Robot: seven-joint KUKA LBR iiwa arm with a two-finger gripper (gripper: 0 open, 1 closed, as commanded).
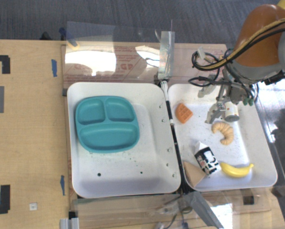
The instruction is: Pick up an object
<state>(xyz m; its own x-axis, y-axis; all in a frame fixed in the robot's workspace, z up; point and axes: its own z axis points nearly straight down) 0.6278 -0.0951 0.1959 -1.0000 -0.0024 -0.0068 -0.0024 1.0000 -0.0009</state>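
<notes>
- Hovering over the right bin (261, 128), the claw (220, 116) hangs just above the croissant (224, 131); I cannot tell its opening.
- Orange waffle piece (183, 113) lies to the croissant's left.
- Banana (237, 170) and a black-and-white carton (207, 160) lie near the front edge.
- Teal divided plate (106, 123) sits in the left bin (152, 175).

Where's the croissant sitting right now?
In the camera view, the croissant lies in the right bin, just below the claw, with the banana nearer the front edge.
</notes>
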